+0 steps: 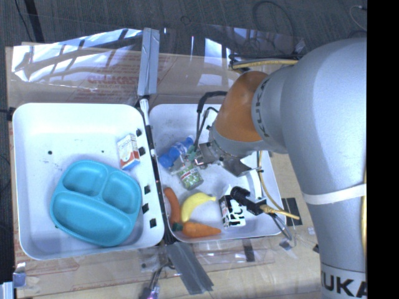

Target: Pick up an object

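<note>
My gripper [197, 159] reaches down into the right bin [163, 118] from the grey arm with its orange band [240, 114]. It hangs just above a small clear item with a green label [190, 177] and beside a crumpled blue bottle [173, 154]. I cannot see whether the gripper touches either of them. Nearer the front of that bin lie a yellow banana [195, 204], one carrot [173, 205] along the left wall and another carrot [201, 230] at the front wall.
The left bin [37, 120] holds a blue sectioned tray [95, 202] and a small red and white carton [128, 151] near the dividing wall. Clear plastic sheeting [81, 55] lies behind the bins. The arm's bulk covers the right side.
</note>
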`<state>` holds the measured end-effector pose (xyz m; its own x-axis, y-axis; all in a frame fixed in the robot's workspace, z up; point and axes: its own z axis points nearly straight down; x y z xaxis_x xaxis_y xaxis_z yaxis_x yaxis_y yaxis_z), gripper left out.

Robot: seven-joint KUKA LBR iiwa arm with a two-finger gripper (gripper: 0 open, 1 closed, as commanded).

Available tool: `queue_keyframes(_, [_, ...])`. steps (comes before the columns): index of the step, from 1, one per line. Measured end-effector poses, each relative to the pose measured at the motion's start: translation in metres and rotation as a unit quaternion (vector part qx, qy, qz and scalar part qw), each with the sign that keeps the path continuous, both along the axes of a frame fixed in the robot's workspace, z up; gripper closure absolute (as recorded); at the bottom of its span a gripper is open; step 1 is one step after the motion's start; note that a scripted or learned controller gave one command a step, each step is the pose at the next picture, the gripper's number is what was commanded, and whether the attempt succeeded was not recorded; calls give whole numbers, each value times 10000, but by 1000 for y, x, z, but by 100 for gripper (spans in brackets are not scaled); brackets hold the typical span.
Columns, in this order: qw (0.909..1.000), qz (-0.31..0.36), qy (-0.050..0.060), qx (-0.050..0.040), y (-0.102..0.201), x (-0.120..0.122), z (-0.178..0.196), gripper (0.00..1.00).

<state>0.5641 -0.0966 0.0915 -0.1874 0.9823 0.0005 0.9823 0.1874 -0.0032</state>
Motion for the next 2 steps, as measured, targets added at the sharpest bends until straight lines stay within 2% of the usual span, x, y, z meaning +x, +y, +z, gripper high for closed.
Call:
queue_keyframes(1, [10000,21,18,4,1,0,9,100])
queue_keyframes(2, [9997,225,-12,-1,25,62,135,100])
